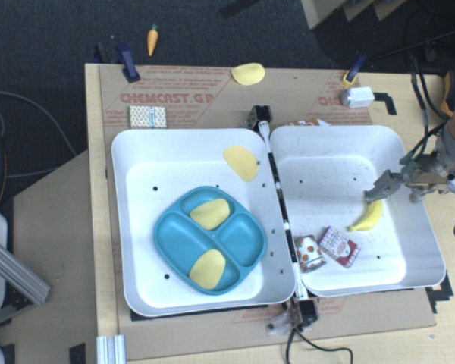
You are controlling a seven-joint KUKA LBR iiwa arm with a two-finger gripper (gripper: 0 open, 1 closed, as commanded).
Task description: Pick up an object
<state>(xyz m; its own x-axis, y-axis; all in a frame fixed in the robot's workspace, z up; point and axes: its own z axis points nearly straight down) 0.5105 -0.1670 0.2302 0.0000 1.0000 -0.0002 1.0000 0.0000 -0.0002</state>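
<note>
The right bin holds a yellow banana, a red-and-white packet and a small red-and-white carton near its front. My gripper hangs over the right side of this bin, just above the banana's upper end. It is open, with one finger reaching left toward the banana, and nothing is held between the fingers. The arm enters from the right edge.
The left bin holds a blue divided plate bearing two yellow pieces, with another yellow piece behind it. On the bench beyond the bins lie a yellow lump, a white block and a toy carrot.
</note>
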